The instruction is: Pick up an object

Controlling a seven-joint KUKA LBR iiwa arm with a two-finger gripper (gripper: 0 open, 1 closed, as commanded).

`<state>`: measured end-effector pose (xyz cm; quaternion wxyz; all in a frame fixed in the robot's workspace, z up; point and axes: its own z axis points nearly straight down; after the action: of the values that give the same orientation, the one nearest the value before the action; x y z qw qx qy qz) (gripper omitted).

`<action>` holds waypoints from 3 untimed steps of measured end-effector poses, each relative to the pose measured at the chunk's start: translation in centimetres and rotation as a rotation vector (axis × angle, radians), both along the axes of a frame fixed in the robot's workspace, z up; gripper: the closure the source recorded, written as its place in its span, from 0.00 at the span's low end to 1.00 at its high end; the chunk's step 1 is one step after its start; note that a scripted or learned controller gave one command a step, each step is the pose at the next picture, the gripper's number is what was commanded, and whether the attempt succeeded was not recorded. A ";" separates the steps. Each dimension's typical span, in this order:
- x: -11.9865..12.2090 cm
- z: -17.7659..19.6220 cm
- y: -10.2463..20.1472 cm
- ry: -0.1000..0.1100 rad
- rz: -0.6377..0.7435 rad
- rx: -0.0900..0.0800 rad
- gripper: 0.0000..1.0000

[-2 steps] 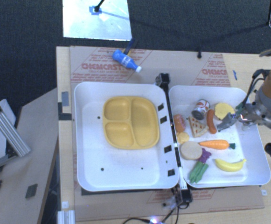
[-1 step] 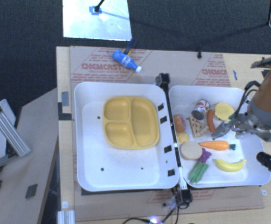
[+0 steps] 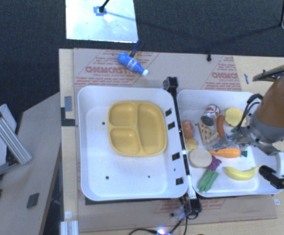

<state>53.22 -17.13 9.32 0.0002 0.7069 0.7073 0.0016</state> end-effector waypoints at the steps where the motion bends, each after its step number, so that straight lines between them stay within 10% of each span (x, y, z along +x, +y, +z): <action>1: 0.1 1.2 -0.1 -0.005 0.001 -0.003 1.00; 3: 1.6 10.7 -0.5 -0.005 0.004 -0.004 1.00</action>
<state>54.79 -17.64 20.07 0.0034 0.7056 0.7086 0.0018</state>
